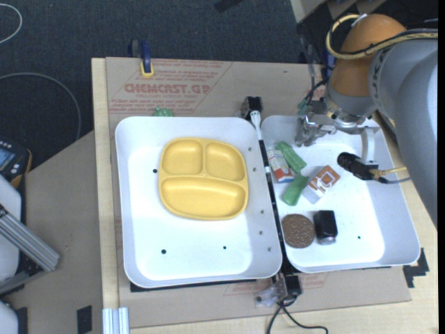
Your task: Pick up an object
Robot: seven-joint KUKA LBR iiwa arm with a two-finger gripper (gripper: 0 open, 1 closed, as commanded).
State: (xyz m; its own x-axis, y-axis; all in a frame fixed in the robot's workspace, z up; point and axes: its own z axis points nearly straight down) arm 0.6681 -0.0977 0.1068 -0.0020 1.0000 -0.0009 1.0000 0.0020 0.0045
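My gripper hangs over the far left corner of the right bin, under the arm's orange band. Nothing shows between it and the bin floor. Just in front of it lie a green stick and a red and white packet. A second green piece lies beside a small orange and white box. Nearer the front edge sit a brown round disc and a black block, touching side by side.
The left bin holds a yellow divided plate. The grey arm covers the right bin's far right corner. A raised rim with a black clip separates the two bins.
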